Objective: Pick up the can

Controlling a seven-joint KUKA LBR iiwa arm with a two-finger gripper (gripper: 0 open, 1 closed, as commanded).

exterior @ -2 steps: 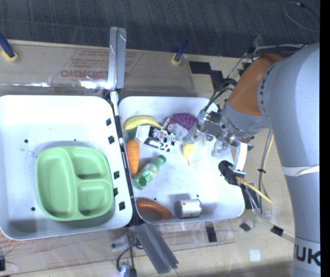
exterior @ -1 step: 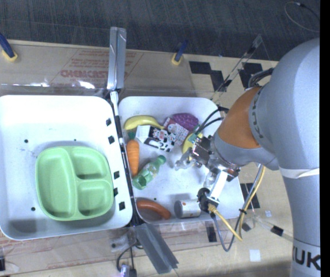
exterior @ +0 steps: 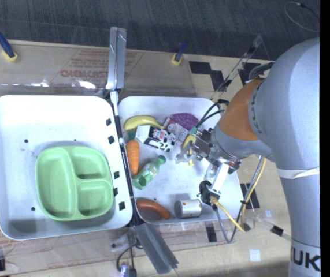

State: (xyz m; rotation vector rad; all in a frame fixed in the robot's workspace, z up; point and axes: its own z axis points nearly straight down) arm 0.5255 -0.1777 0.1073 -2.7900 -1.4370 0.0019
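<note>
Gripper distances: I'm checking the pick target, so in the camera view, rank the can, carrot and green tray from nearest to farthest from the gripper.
From the gripper:
1. Can, right bin's near edge.
2. Carrot, right bin's left wall.
3. Green tray, left bin.

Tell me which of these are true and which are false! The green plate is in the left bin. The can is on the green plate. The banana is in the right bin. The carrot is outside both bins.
1. The green plate is in the left bin: true.
2. The can is on the green plate: false. It lies in the right bin, near the front edge.
3. The banana is in the right bin: true.
4. The carrot is outside both bins: false. It lies in the right bin, by its left wall.
</note>
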